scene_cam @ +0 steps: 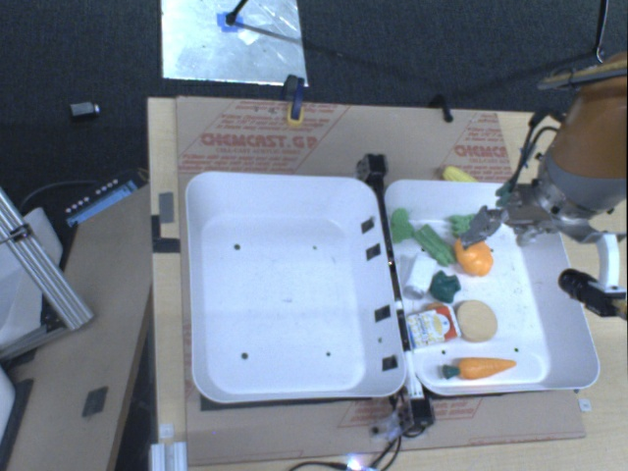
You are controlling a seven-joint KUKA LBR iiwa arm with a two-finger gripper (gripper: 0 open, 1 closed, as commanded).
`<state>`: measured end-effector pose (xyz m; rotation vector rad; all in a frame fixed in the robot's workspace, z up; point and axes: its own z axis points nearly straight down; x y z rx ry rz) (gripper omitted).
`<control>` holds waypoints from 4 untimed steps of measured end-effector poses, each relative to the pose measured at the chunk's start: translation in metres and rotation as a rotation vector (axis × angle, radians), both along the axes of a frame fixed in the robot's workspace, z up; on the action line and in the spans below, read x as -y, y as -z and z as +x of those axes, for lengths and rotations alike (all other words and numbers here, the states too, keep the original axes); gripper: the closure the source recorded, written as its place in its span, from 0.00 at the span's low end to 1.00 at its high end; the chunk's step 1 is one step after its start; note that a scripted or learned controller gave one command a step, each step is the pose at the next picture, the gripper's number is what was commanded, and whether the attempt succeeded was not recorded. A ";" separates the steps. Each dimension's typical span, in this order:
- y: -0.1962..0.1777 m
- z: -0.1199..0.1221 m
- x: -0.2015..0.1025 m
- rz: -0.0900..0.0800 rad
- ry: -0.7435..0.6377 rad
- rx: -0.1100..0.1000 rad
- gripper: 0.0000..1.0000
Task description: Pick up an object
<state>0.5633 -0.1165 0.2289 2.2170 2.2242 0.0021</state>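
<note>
Gripper (480, 230): right of centre, just above the orange toy fruit (475, 259); can't tell its state.
Fruit: likely light, hard, slick plastic; grasp across its rounded middle.

1. The big brown board (324, 126) under the bins has red letters. Far to the left of the jaws, along its top edge, they look like "CHEMCAST GP".
2. The same red word shows again at the top right of the board, just above the jaws. It is partly hidden by the arm, so it is hard to read.
3. More red letters run along the bottom edge of the board, well below the jaws. They are too small to read.
4. A small packet (429, 327) lies in the right bin, below the jaws. It has a picture, but its words are too tiny to read.
</note>
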 end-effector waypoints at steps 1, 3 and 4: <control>0.130 0.027 -0.033 0.004 -0.002 0.007 0.00; 0.133 -0.020 0.018 -0.001 0.003 0.033 0.00; 0.133 -0.041 0.034 -0.002 0.002 0.035 0.00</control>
